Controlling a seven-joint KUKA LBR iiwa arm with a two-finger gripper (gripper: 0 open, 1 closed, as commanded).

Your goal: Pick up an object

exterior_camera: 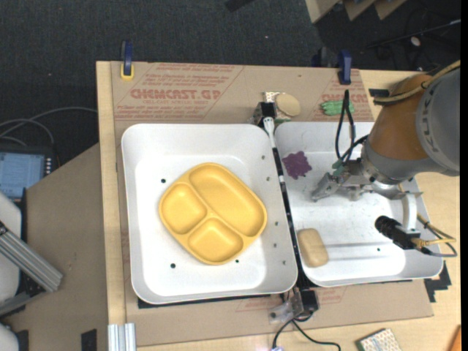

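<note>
Hovering pincer (322, 189) | fingers spread, holding nothing; right bin (351, 269); purple object (296, 164) near

Even, bright overhead light; white bins (139, 196) near overexposed, little surface detail. Soft short shadows under yellow tray (212, 212) and beneath arm (409, 134). Dark floor (66, 28) at top and left underexposed, murky. Mild sheen on tray's rims. Focus fair at centre; arm slightly soft. Overall grainy, low resolution; print on board (175, 86) only partly legible.
</note>
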